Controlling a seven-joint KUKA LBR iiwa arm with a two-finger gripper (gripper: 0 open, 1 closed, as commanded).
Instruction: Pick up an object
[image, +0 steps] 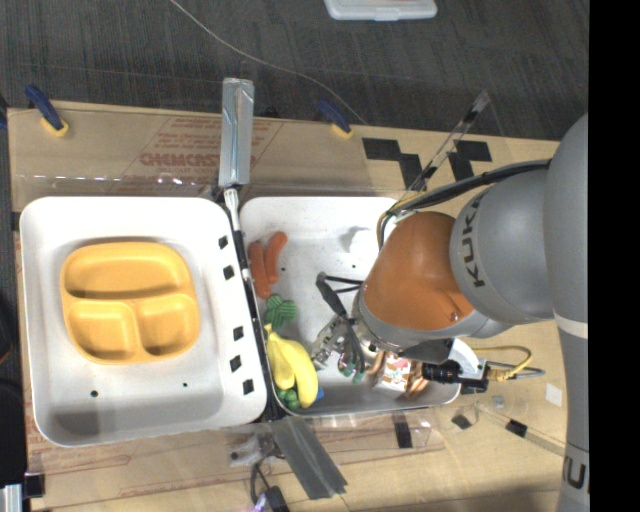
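Arm (470, 265), grey and orange, fills right bin's (300, 215) lower right; room stays along its top. Left bin (40, 300) carries yellow tray (130, 298). Gripper (345, 352) low centre, finger state unclear. Banana (292, 368) hugs divider, bottom; orange carrots (265, 262) above.

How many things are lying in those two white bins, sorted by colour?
Yellow: 2, the divided tray and the banana
Orange: 1, the carrot-like piece
Green: 1, the leafy toy
Total: 4 that can be seen; the arm hides part of the right bin.
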